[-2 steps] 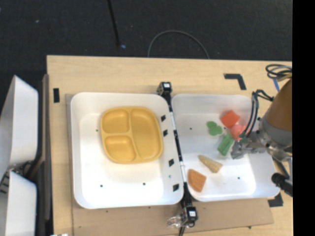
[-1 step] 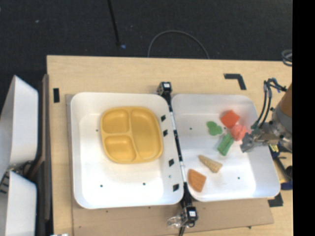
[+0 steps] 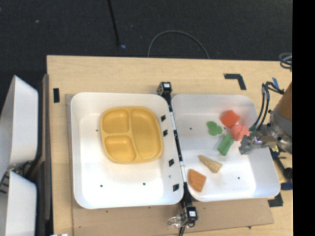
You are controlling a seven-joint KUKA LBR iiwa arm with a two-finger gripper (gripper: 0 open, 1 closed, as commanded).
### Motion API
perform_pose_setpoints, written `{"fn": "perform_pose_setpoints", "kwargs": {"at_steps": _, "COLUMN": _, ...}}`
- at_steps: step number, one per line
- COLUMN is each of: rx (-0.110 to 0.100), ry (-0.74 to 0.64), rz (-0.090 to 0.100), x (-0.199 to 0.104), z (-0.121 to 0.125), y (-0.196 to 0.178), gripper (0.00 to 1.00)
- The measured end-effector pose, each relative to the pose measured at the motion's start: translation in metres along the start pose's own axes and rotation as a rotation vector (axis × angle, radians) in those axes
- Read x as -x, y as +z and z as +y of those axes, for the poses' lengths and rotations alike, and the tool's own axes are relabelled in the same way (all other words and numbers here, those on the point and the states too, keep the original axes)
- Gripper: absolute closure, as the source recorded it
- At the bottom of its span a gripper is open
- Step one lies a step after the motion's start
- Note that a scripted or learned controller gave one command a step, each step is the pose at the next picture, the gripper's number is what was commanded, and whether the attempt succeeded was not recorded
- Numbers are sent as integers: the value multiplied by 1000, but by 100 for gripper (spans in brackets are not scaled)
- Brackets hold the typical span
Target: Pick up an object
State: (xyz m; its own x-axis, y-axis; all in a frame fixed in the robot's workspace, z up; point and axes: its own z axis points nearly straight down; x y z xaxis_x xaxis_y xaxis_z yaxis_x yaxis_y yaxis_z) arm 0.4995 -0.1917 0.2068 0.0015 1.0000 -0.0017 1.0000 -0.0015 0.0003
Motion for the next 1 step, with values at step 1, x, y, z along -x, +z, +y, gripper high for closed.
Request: {"fn": "perform_pose_setpoints", "kwargs": {"at_steps": 1, "rx": 0, "ry": -8, "rz": 3, "x": -46, "z": 18, "y": 5, "gripper": 100}}
